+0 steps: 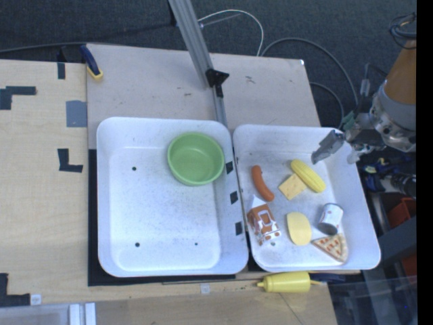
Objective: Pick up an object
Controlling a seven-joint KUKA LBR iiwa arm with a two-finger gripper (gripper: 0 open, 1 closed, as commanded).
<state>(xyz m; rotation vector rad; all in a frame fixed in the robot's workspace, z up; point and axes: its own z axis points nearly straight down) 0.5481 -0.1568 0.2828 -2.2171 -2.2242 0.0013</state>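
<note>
Objects all sit in the right bin (352, 181) except one: green bowl (196, 158) is in the left bin (135, 215), upper right area, upright.

Worktop (149, 87) carries both bins side by side, touching along the middle.

Arm (402, 93) comes in from the right, orange band visible, wrist above right bin's upper right corner. Tool (328, 147) hangs over the bin's upper right part, just above the corn; holds nothing. Fingers apart or together: cannot tell, too blurred.

Right bin contents, big to small approx:
- yellow corn cob (308, 175), tilted, touching the cheese wedge (292, 187) at its lower left
- pizza slice (331, 246), lower right corner
- orange/white box (263, 225), lower left
- yellow oval, lemon-like (298, 228), betw box and pizza
- hot dog sausage (262, 183), left side, diagonal
- small grey can (330, 216), on its side, just above pizza

Yellow mustard bottle (287, 282) lies on the worktop just below the right bin, outside it.
</note>
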